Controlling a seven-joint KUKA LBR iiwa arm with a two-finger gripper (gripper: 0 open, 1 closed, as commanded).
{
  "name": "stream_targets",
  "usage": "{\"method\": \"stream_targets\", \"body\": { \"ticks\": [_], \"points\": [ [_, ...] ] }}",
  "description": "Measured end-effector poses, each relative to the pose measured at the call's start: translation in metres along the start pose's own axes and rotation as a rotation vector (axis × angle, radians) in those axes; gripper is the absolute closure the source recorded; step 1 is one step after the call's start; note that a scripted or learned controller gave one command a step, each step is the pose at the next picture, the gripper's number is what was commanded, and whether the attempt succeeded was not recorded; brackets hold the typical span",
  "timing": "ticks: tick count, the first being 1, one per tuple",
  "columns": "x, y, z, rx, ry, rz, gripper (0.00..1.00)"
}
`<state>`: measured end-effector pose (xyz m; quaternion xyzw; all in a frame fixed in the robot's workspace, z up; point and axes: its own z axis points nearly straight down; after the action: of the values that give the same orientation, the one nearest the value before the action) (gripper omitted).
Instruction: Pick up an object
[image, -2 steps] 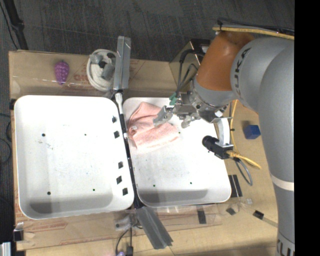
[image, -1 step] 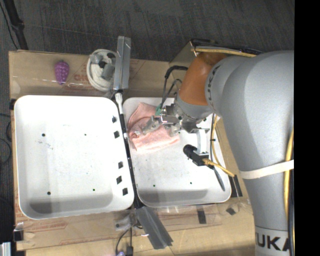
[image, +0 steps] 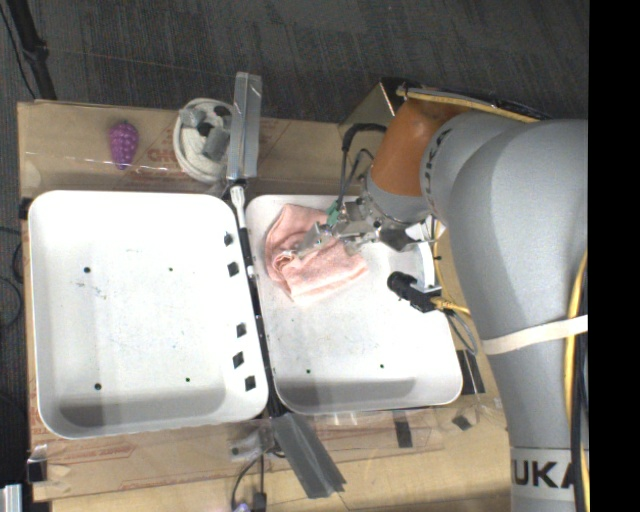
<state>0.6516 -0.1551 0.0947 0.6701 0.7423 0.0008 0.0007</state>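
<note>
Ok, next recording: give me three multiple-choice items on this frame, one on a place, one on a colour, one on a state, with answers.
1. Where does the pink cloth lie?
A. in the left bin
B. in the right bin
C. on the bench

2. What colour is the small object on the bench above the left bin?
A. purple
B. green
C. yellow

3. Where is the gripper?
A. over the left bin
B. outside both bins
C. at the cloth's upper edge

Answers: 1 B, the cloth rests in the right bin's upper part. 2 A, it shows purple on the brown bench. 3 C, the gripper sits right at the cloth.
</note>
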Motion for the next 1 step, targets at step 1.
{"method": "stream_targets", "body": {
  "ticks": [1],
  "points": [
    [-0.0550, 0.0018, -0.0011, -0.001, -0.001, 0.003, 0.00]
  ]
}}
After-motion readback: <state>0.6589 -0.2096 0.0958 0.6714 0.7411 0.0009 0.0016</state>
